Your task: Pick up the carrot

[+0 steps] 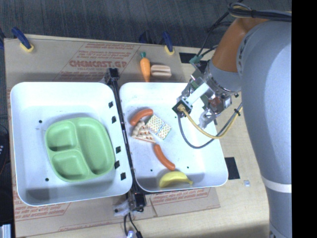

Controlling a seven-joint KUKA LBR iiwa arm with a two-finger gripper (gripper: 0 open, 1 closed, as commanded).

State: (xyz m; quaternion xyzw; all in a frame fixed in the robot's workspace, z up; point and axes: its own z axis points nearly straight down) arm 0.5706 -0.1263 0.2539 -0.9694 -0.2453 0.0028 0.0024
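So the pincer (194, 109) is hanging over the upper right part of the right bin (208, 155), and honestly I can't tell how it's set or whether it's got anything, too cluttered with cables up there. Down in that bin: two sausages (141, 115) (163, 156), a waffle-looking snack (159, 127), a pizza slice (141, 133) and a banana (174, 179) near the front edge. The carrot (144, 67) isn't in a bin at all, it's lying on the surface just behind the right bin, right beside a little sandwich thing (161, 71). Left bin (25, 113) has a green divided plate (78, 148).
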